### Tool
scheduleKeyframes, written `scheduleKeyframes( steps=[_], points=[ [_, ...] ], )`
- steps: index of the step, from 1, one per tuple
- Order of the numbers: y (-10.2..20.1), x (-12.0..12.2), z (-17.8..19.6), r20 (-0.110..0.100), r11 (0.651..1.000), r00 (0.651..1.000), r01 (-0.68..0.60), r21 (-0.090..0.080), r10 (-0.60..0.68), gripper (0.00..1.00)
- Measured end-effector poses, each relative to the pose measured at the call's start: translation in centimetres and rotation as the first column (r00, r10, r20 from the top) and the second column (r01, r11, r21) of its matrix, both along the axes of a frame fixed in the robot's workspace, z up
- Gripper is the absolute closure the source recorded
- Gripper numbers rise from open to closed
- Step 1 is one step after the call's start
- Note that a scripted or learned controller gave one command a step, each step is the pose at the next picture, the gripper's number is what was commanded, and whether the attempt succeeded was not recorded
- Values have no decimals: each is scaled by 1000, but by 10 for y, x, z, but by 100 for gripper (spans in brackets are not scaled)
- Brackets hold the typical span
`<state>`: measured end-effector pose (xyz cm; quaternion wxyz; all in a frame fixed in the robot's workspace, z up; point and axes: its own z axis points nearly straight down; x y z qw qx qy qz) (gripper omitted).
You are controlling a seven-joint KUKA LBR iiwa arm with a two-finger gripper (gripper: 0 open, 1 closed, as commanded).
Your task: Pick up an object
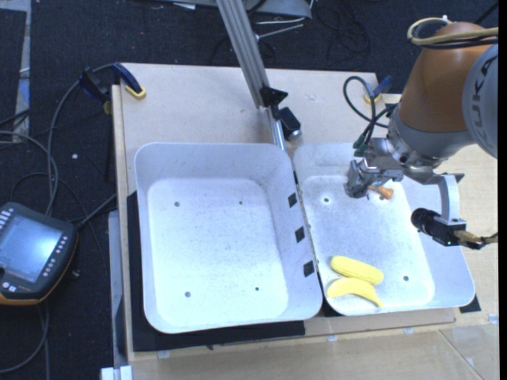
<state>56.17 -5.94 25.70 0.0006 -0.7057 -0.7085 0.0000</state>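
Two bananas (356, 279) near gripper (366, 185)

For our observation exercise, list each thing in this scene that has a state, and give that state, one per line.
Gripper: low over the right bin's far end, with a small orange item at its tip; grip unclear.
Two yellow bananas: lying side by side in the right bin's near part, apart from the gripper.
Right bin: holds the bananas.
Left bin: upright beside it.
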Motion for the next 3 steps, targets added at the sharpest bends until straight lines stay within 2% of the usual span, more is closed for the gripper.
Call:
scheduleKeyframes(
  steps=[2, 3],
  points=[
    [102, -11, 5, 1, 1000, 1000, -1, 0, 1, 100],
    [147, -7, -6, -1, 1000, 1000, 0, 0, 0, 100]
  ],
)
